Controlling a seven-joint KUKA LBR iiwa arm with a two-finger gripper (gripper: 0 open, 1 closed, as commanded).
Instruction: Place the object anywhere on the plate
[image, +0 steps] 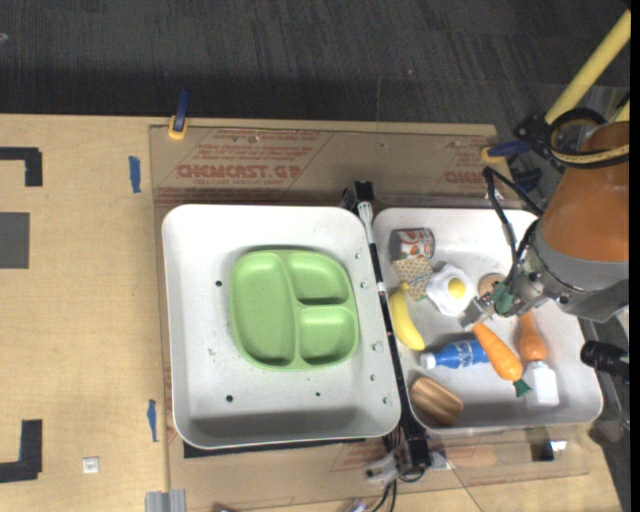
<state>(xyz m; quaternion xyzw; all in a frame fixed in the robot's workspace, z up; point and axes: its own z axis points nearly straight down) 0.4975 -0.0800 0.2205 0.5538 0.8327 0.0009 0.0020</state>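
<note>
**Gripper low in the right bin, plate bare**

Camera view: the green plate (293, 306) sits in the left bin (190, 330). In the right bin (590, 400), the gripper (495, 297) hangs beside a fried egg (451, 290), above a carrot (499, 352); whether it grasps anything cannot be told. A banana (404, 319) lies nearby.

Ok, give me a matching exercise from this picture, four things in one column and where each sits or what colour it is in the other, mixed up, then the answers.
Things:
1. divided plate
2. banana
3. carrot
4. fried egg

Descriptions:
A. white with a yellow centre, right bin
B. green, in the left bin
C. orange with a green tip, right bin
D. yellow, along the right bin's left wall

Pairs: 1-B, 2-D, 3-C, 4-A
</note>
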